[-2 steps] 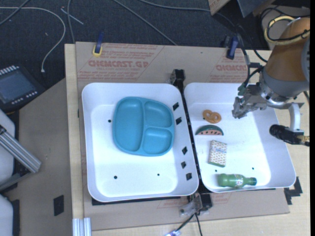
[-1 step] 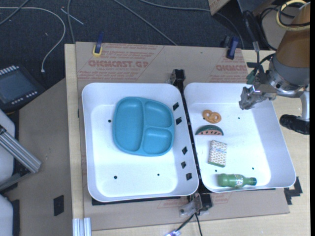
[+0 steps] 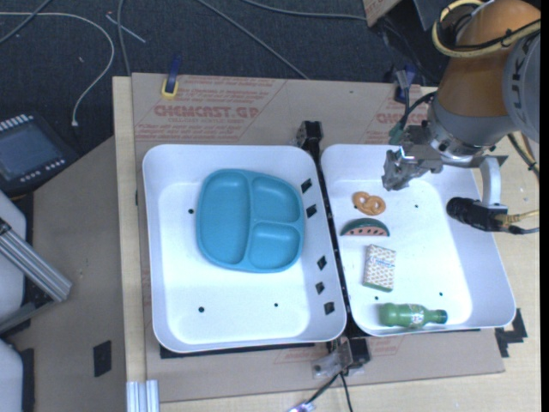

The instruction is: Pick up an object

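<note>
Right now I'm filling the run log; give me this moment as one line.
end effector: above right bin, nothing held | nearest: pretzel | also: watermelon slice, bottle | left bin: blue plate

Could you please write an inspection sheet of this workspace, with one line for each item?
Surface: cardboard-covered bench bearing a left bin and a right bin, side by side.
Job's things: in the right bin, a pretzel, a watermelon slice, a small patterned packet and a green bottle lying on its side.
Clutter: a blue divided plate in the left bin.
Grippers: the gripper hangs over the right bin above the pretzel, holding nothing.
Cables: white cables on the dark floor; a yellow cable on the arm.
Surroundings: a screen at left.
</note>
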